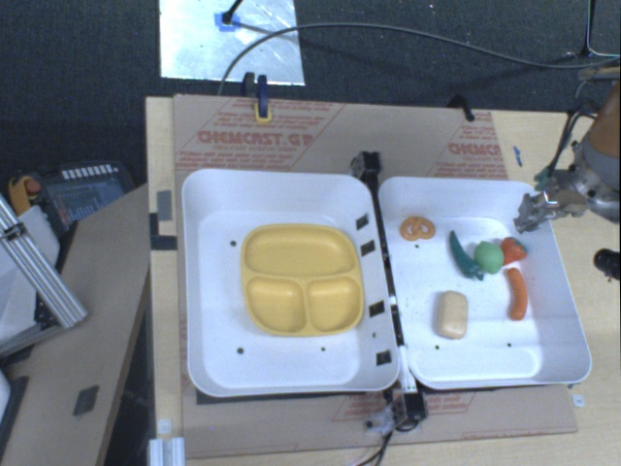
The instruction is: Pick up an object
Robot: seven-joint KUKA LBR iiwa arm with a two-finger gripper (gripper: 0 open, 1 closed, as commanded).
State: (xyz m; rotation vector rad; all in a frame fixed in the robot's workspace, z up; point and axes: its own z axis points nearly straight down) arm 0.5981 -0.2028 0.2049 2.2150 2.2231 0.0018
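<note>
Objects for picking number 5, all in the right bin: 1 pretzel, 1 green curved vegetable, 1 red-orange round piece, 1 orange sausage-shaped piece, 1 beige rounded block. 1 yellow 3-compartment plastic tray sits in the left bin. Pincer hovers at the right bin's far right rim; its opening cannot be told.

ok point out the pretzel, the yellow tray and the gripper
pretzel [417,228], camera view, middle of its loops
yellow tray [254,250], camera view, bare floor of its top compartment
gripper [525,217], camera view, at its fingertips
</note>
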